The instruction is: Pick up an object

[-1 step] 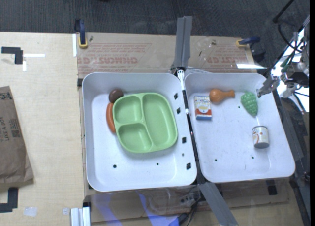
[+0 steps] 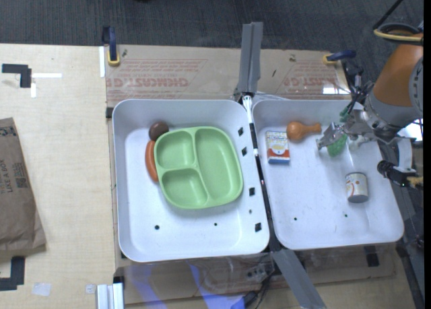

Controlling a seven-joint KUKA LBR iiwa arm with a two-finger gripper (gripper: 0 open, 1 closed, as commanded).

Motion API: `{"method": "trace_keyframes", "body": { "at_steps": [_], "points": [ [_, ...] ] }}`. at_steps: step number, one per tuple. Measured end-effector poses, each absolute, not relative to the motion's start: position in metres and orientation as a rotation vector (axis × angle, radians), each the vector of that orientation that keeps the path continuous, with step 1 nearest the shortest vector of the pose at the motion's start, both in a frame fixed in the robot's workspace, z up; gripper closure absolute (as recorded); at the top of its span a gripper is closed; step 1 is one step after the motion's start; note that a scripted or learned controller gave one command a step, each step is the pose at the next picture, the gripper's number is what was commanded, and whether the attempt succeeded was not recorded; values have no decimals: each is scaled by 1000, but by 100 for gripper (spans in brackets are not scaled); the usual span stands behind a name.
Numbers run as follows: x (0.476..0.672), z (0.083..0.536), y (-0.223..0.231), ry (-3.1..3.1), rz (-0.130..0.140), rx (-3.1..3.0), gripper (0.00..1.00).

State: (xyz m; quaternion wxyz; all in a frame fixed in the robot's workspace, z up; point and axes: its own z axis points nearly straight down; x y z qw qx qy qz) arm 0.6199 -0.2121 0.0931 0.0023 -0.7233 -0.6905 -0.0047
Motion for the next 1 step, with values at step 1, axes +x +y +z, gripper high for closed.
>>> {"method": "trace_keyframes", "body": {
  "at_steps": [1],
  "points": [
    [619,103,-216,-2170,-6,-2273,100]
  ]
}}
